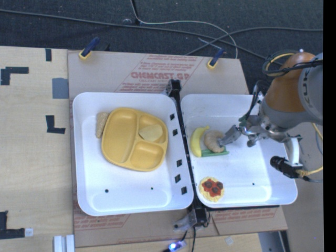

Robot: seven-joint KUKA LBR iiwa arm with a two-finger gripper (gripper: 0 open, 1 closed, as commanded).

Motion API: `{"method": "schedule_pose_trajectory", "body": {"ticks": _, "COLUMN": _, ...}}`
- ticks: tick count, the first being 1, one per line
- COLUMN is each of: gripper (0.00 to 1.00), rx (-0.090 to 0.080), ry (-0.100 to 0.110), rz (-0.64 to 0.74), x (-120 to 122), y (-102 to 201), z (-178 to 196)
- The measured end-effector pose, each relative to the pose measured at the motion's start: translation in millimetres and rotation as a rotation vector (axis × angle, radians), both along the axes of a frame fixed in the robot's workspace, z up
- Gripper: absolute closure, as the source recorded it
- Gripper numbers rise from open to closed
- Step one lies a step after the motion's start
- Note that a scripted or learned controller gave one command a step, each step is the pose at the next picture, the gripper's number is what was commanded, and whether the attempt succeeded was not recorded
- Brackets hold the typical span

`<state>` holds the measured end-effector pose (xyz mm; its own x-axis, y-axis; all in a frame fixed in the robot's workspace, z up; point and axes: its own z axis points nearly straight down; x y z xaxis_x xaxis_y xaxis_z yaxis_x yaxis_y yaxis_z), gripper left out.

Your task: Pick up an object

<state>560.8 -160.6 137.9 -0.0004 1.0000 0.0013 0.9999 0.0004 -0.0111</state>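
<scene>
Beside the yellow plastic toy banana (197, 140), the grey two-finger gripper (227, 139) is reaching a tan bread-like toy (213, 140), probably light, stiff; can't tell if clenched.

The arm (294, 101) is grey with a broad orange band above the wrist — rounded, glossy. Yellow and dark cables loop around it (one bundle at the top), and a black connector (281, 165) juts below.
</scene>
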Motion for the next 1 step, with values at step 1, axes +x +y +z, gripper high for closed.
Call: {"method": "schedule_pose_trajectory", "body": {"ticks": 1, "gripper": 0.0, "rx": -0.001, "ry": -0.009, "rz": -0.001, "x": 0.2, "y": 0.0, "z": -53.1}}
